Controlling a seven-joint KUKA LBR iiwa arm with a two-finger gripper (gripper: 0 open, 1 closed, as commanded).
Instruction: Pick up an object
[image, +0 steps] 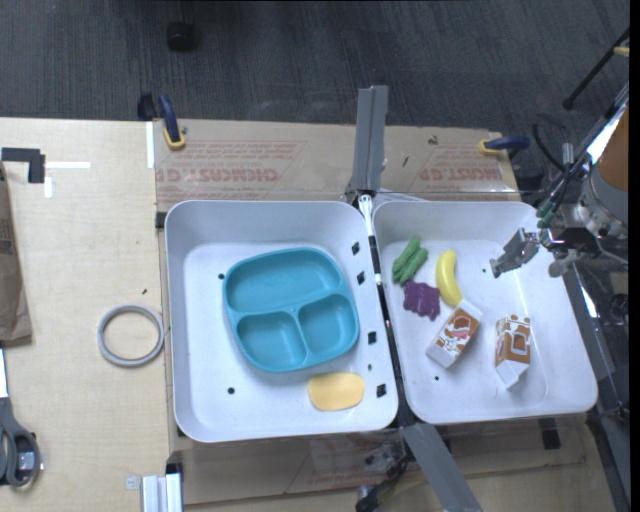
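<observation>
A wooden table carries two shallow white bins side by side, the left bin holding a blue divided plate with a pale yellow oval piece just beside its near edge. In the right bin lie, largest to smallest, two red-and-white cartons, one near the bin's middle and the other toward its right side, then a yellow banana, a purple bunch of grapes and a green pea pod. The grey arm's gripper hangs over the far right part of this bin, nothing visible in it; whether the jaws are parted or closed cannot be made out from this angle. The right-hand carton looks the likeliest target: it lies directly toward the camera from the jaws, close below them, its long axis running roughly near-to-far. The banana sits well to their left, also lengthwise near-to-far. A grey tape ring rests on the table left of the bins.
</observation>
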